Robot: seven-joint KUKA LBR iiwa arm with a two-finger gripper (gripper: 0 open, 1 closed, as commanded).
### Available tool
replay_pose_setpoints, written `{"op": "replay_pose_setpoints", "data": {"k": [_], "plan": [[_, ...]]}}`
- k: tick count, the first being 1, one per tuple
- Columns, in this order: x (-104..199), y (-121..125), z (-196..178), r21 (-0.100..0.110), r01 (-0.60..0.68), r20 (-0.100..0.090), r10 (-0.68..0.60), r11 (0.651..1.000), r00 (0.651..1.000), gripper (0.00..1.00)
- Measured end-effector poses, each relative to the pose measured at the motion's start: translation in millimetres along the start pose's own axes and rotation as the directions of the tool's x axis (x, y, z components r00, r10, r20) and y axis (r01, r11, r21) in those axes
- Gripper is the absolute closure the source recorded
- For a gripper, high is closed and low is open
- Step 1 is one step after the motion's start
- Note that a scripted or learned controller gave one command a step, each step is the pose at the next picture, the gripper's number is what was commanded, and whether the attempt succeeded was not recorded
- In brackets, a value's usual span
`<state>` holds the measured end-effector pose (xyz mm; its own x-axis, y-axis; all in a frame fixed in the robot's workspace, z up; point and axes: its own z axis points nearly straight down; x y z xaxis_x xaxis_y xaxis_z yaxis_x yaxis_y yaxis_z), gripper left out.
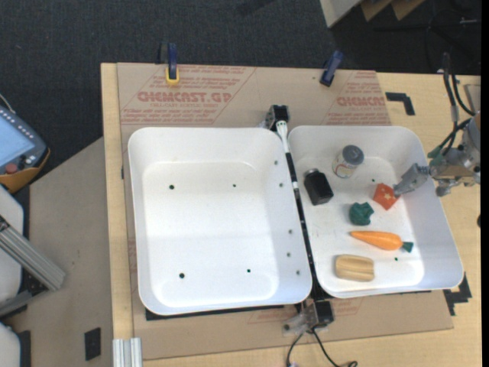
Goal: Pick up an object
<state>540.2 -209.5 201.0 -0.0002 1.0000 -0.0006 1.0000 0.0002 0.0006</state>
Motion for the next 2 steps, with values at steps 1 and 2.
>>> {"op": "replay_pose_setpoints", "data": {"k": [1, 2], "plan": [[-0.1, 17.5, -40.1, -0.006, 0.002, 0.003, -0.002, 1.000, 1.000, 0.00], [40.6, -60.9, -37.2, 0.006, -0.001, -0.004, 0.001, 1.000, 1.000, 0.00]]}}
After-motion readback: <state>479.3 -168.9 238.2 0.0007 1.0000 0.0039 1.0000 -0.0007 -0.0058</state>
